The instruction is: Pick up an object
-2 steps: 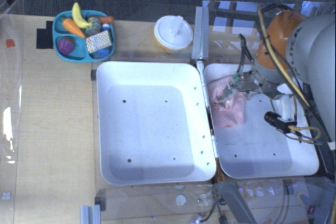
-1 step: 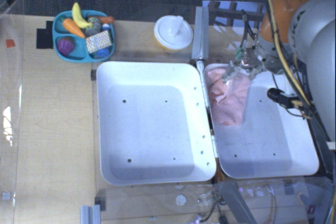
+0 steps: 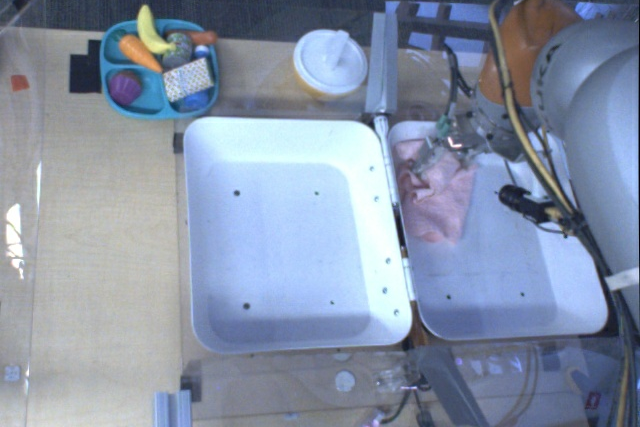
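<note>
Right bin (image 3: 520,305) far-left corner: pink cloth (image 3: 437,200) | end effector (image 3: 450,137) above

pale wooden bench (image 3: 90,245), two shallow white bins side by side on it, left bin (image 3: 290,235), right bin (image 3: 510,290), blue divided tray of toy food (image 3: 158,68) near the back left, white lidded cup (image 3: 331,62) behind the left bin
</note>
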`<state>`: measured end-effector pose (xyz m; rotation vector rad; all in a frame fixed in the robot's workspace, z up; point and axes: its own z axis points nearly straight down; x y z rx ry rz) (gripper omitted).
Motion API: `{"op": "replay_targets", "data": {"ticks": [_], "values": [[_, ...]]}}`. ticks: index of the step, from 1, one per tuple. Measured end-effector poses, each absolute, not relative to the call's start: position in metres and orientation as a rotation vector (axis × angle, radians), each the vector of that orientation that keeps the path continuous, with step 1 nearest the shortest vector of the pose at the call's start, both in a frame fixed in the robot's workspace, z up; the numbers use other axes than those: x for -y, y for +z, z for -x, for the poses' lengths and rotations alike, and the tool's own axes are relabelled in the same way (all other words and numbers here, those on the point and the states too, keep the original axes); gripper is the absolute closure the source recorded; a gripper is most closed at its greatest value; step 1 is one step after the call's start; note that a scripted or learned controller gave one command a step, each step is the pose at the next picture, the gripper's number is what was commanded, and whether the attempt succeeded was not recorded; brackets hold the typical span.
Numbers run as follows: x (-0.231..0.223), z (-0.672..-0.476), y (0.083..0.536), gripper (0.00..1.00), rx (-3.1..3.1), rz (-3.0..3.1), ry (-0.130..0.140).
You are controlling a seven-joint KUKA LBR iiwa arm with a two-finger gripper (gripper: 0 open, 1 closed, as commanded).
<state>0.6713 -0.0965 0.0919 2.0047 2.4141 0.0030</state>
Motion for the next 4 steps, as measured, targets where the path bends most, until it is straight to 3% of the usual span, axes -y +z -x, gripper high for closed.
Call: {"op": "replay_targets", "data": {"ticks": [1,2,3,4], "values": [[0.132,-0.605,0.093,0.00,-2.467,-1.916,0.012],[0.127,-0.597,0.170,0.00,-2.389,-2.034,0.004],[0.097,-0.574,0.097,0.00,-2.410,-1.999,0.009],[0.094,-0.593,0.093,0.00,-2.475,-1.906,0.013]]}}
